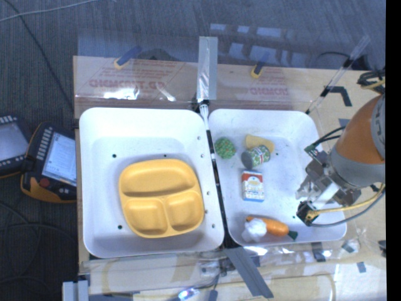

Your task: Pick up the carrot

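Camera view, looking down at a slant: pincer [311,200] hanging over the right-hand edge of the right bin [301,121], fingers pointing down and toward the bin floor. Opening of the fingers not resolvable at this size; cannot tell whether spread or closed, and nothing seen held between them. Carrot [274,226] lying flat on the bin floor, just left of and a little nearer the camera than the pincer, close to the bin's near wall, long axis running left to right. Orange body tapering toward the pincer side, small green tip at that end; white object [255,229] touching or overlapping the opposite, thicker end. Judged to be a toy: light, rigid, smooth-skinned, round in section, so likely to roll or squirt out under an off-centre squeeze. Not fragile. Recommended hold: across the mid-body, fingers set either side of the long axis, clear of the white object and clear of the thin tip. Limited room between carrot and near wall; descend vertically. Farther left of the pincer: red-and-white carton [253,186], small can [255,157], yellow wedge [258,142], green ball [225,147], all well apart from the carrot. Yellow divided plate [162,197] in the left bin [94,168], not involved.
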{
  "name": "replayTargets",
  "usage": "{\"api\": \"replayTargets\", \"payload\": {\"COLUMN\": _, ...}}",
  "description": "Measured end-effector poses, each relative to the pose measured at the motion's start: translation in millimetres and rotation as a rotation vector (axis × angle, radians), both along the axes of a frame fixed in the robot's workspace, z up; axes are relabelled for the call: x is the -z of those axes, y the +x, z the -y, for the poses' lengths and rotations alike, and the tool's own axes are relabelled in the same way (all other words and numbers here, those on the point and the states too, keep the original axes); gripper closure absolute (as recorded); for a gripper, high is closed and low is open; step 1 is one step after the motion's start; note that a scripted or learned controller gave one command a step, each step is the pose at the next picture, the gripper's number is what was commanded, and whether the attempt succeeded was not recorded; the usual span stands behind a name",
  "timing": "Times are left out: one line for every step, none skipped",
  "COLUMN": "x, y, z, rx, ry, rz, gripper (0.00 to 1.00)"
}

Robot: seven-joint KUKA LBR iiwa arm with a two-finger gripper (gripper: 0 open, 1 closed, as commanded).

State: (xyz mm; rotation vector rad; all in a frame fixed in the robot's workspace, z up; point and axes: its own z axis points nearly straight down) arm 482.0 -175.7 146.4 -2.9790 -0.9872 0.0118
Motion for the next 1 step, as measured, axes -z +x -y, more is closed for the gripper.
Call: {"api": "replayTargets", "payload": {"x": -77.8, "y": 46.6, "z": 44.5, "rx": 0.099, "ry": -0.004, "rz": 0.002, "gripper": 1.0}}
